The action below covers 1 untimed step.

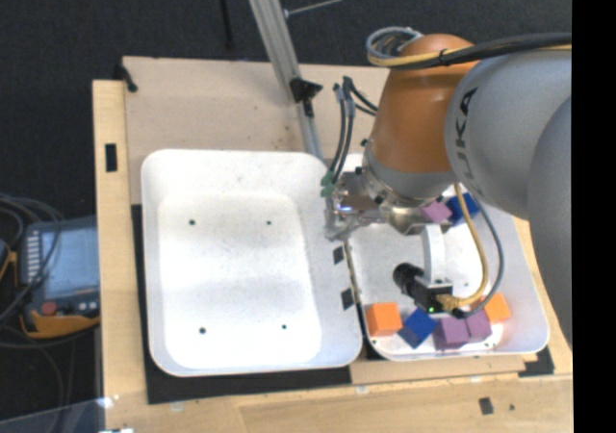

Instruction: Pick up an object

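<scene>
The grey arm with its orange band reaches over the right bin. Its gripper hangs at that bin's far left corner, beside the wall between the two bins. At the bin's near edge lie an orange block, a blue block and two purple blocks close together. Another orange block lies near the right wall. A purple block and a blue block peek out from under the wrist. The arm hides much of the bin's far side.
The left bin is white with a few dark specks on its floor. A slanted metal post rises behind the bins. A screen device sits off the bench at the left.
</scene>
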Motion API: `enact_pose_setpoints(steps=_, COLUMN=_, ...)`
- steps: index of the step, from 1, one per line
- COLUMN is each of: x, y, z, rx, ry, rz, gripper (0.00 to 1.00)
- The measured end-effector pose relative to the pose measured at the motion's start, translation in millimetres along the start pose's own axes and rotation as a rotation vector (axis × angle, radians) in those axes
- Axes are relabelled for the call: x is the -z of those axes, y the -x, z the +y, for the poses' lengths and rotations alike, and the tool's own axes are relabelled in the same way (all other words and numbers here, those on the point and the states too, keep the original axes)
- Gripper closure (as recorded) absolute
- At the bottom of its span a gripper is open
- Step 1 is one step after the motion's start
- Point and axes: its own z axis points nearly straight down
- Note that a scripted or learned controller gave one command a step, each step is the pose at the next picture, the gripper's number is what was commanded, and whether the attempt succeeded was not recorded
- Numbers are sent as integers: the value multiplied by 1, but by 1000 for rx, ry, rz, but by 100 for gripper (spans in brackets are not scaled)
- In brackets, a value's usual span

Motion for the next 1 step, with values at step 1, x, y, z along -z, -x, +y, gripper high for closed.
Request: enact_pose_setpoints(steps=1, x=-7, y=-41, z=-5, rx=-3, ry=-4, rz=-2, gripper=100)
